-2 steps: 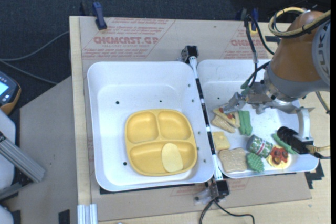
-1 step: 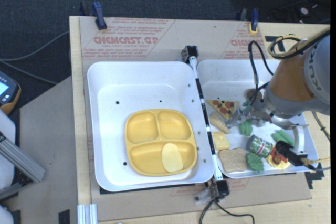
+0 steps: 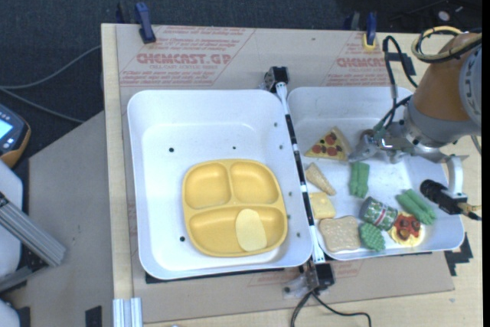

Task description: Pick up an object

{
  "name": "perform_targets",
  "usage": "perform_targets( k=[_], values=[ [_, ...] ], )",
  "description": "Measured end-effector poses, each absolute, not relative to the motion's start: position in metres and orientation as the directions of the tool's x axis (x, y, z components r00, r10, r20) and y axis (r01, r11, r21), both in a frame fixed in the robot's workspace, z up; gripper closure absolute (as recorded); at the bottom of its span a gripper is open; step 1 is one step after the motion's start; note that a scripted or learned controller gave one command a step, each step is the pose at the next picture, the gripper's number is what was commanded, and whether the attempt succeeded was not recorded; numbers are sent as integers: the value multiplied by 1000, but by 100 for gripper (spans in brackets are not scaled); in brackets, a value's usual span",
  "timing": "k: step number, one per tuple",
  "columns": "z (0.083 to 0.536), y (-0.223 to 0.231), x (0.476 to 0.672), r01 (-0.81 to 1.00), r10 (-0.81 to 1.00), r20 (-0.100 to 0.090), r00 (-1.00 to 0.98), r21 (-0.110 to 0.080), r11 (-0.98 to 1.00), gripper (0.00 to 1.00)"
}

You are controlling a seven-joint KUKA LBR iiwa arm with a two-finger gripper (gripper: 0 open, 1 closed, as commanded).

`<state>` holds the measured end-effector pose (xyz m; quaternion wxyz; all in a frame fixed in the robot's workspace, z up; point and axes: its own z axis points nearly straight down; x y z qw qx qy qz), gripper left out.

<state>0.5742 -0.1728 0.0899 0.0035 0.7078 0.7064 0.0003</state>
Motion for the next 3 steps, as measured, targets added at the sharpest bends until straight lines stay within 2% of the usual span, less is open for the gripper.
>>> perform_targets(
  k=[1, 2, 3],
  values=[
    [84, -104, 525, 1000, 1000, 3, -3, -4, 3, 0],
    [95, -108, 526, 1000, 1000, 0, 0, 1, 0, 100],
    [190, -39, 533, 1000, 1000, 2, -9, 11, 9, 100]
  ],
)
